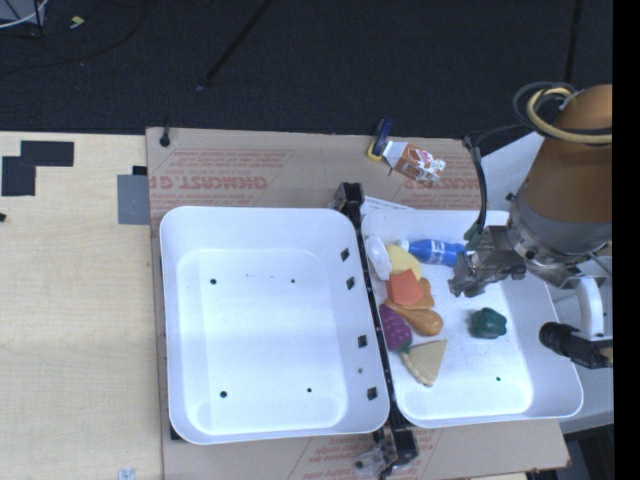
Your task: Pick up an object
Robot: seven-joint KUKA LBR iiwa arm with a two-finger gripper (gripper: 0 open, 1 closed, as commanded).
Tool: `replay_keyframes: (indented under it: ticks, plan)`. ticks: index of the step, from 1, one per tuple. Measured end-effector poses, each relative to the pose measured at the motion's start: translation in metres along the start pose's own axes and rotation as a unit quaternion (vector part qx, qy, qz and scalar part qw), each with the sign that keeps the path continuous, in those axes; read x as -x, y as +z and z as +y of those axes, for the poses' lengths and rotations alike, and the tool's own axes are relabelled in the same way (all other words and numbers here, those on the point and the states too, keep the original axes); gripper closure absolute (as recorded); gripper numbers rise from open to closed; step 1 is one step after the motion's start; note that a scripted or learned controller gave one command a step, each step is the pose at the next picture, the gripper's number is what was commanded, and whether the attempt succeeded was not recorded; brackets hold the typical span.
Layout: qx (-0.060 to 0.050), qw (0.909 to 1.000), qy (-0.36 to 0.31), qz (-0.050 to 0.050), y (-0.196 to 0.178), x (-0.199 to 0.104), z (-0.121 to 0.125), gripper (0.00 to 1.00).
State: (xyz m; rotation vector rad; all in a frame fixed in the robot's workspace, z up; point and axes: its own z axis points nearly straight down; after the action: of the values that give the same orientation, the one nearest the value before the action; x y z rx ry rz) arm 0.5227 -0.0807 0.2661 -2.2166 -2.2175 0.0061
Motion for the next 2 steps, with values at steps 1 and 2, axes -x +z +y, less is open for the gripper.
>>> replay_keyframes:
  ticks: [1, 2]
  plan:
    - [0.011, 0.9999, -0.001, -0.003, -0.119, 0.003, 0.089, 1.00]
    - [0.005, 1.0000, -0.002, -0.002, -0.147, 0.014, 0.122, 1.00]
